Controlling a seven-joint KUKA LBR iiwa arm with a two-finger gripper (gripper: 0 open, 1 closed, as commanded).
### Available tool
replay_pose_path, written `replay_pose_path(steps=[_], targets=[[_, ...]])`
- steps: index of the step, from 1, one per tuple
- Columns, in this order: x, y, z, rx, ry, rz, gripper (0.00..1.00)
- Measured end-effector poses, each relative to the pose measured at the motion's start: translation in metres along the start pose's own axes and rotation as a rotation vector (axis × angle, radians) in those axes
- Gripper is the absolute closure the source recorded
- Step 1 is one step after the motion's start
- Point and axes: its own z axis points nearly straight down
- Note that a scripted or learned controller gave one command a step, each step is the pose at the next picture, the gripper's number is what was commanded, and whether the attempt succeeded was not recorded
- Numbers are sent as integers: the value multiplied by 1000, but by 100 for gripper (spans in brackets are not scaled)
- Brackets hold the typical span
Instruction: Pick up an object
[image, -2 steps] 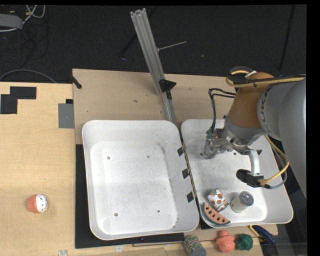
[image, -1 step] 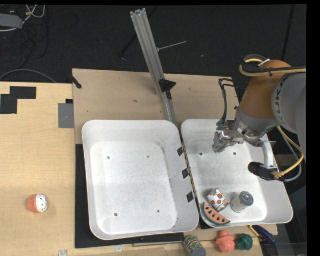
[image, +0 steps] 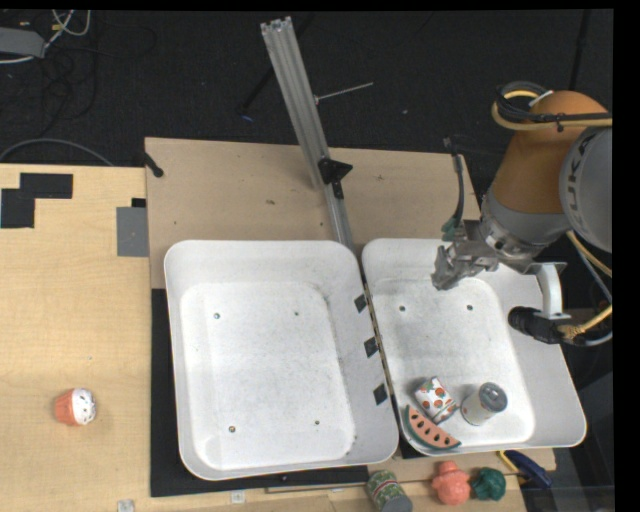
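Pincer (image: 447, 272) above red-and-white patterned object (image: 434, 398).

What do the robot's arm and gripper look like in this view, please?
The arm is grey with a broad orange band above the wrist. A yellow and black cable loop sits on top of the band. The gripper is small, dark grey metal. Thin dark cables run along the wrist.

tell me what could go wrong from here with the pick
1. The hand hangs over the far end of the right bin, while the watermelon slice, patterned piece and grey piece crowd the near edge: a straight descent likely finds nothing.
2. Those three sit packed together, so a grasp may nudge neighbours.
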Motion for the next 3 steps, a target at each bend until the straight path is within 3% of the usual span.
replay_pose_path(steps=[1, 3], targets=[[-2, 1, -53, -2, -1, 1, 100], [98, 12, -39, 7, 2, -3, 100]])
